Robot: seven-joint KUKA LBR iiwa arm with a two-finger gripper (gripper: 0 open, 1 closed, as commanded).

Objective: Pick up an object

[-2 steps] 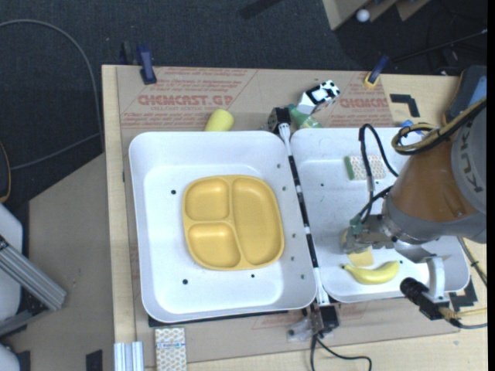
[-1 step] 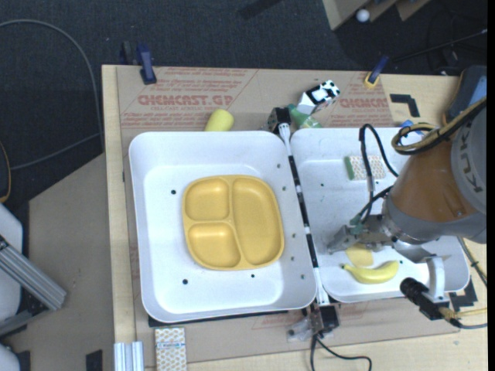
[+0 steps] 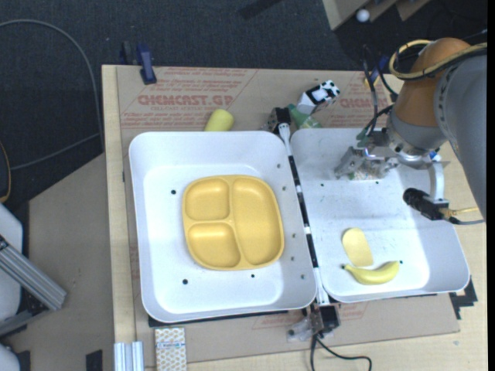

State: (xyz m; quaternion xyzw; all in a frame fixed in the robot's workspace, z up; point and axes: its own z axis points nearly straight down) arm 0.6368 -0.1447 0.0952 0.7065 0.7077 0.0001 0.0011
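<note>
The wooden desk [image 3: 116,114] is carrying two shallow, glossy white bins with rounded corners: the left bin [image 3: 155,207] is holding a smooth yellow three-compartment plate [image 3: 232,222] with open floor all round it. In the right bin [image 3: 433,253], a curved yellow banana [image 3: 373,273] and a pale oval slice [image 3: 356,246] are lying near the front rim. The grey arm's pincer [image 3: 362,165] is hanging at the back, well apart from them; I cannot tell whether it is open or closed.
</note>
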